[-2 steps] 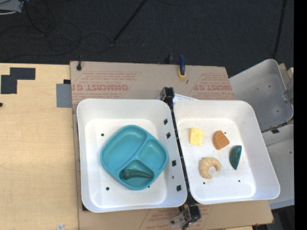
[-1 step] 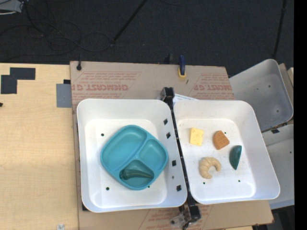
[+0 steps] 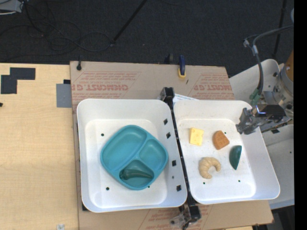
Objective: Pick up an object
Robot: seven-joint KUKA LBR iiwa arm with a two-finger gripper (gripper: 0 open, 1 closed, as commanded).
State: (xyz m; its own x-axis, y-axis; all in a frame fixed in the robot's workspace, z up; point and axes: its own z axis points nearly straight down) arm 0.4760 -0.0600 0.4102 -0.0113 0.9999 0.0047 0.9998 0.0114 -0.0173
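In the right bin (image 3: 261,188) lie a yellow block (image 3: 195,136), a brown bread-like piece (image 3: 220,140), a tan croissant shape (image 3: 209,166) and a dark teal wedge (image 3: 235,156). My gripper (image 3: 246,121) hangs at the bin's right rim, above and to the right of the teal wedge and the brown piece. Nothing sits between its fingers.
The left bin (image 3: 91,190) holds a teal divided plate (image 3: 134,156) with a dark teal object (image 3: 136,174) in its front compartment. Black clips run along the seam between the bins. Cardboard lies under both bins, and a wooden bench extends left.
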